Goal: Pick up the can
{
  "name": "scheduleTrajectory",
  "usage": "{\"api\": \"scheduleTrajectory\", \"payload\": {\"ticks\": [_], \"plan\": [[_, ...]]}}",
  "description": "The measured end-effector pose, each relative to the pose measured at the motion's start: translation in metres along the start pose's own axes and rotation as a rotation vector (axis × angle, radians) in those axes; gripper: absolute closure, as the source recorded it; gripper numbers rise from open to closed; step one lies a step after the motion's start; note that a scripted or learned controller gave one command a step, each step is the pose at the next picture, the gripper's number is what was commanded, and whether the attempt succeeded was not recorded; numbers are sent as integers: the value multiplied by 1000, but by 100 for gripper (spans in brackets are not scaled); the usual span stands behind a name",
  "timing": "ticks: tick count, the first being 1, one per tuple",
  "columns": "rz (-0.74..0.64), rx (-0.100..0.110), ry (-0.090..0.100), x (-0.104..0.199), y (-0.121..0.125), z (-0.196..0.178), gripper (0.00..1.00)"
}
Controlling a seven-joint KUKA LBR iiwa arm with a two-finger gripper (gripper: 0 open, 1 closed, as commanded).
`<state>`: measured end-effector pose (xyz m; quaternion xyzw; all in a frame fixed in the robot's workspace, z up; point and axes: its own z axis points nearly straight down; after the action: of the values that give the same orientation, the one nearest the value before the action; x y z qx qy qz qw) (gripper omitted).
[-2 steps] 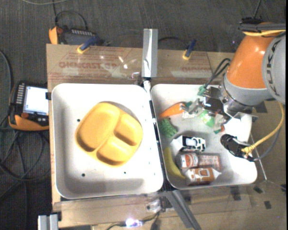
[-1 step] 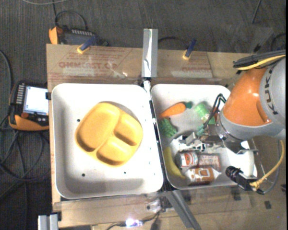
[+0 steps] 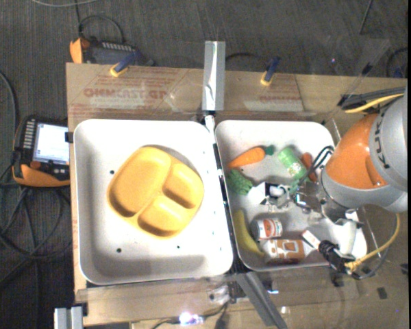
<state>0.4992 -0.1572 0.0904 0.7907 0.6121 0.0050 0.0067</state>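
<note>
We see the gripper point(image 3: 279, 192) low in the right bin point(image 3: 227, 204), just above the can point(image 3: 269, 227). We cannot tell how its jaws stand.

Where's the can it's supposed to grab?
The can lies in the right bin, near its front edge, between the banana and a brown carton just below.

- Light falls evenly from above; the white bins point(image 3: 151, 204) are bright, nearly washed out.
- The surrounding floor point(image 3: 27, 46) is dim and grainy.
- A soft shadow edges the yellow tray point(image 3: 157, 190).
- The picture is slightly soft overall, small items blurred.
</note>
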Motion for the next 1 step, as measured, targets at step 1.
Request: {"api": "scheduleTrajectory", "payload": {"ticks": [1], "plan": [[356,4,-3,76,50,2,0]]}}
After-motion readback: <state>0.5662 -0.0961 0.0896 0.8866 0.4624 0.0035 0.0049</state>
